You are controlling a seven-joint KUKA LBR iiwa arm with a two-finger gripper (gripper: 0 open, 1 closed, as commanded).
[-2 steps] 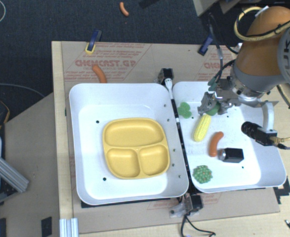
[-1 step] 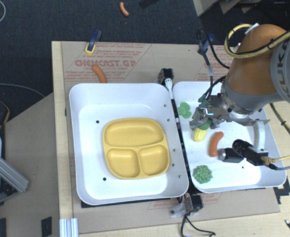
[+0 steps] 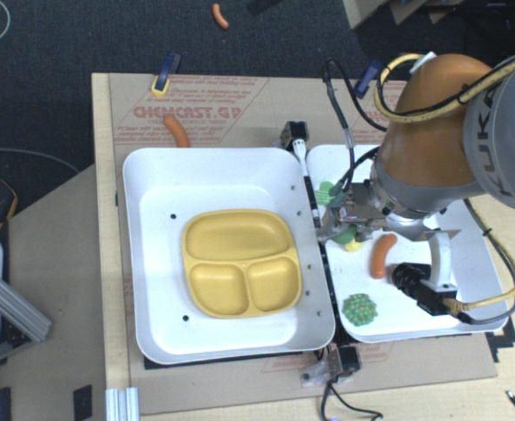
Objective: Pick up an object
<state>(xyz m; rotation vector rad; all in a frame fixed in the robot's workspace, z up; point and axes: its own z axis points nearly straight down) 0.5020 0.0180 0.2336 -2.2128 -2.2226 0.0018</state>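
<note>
Gripper: low at right bin's left wall; you cannot tell its state.
Risk: it may clip that wall or nudge the sausage and yellow piece aside.

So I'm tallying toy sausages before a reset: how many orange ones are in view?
3: one sausage in the right bin, one on the board behind the left bin, one on the dark floor beyond. The arm may hide others.
</note>
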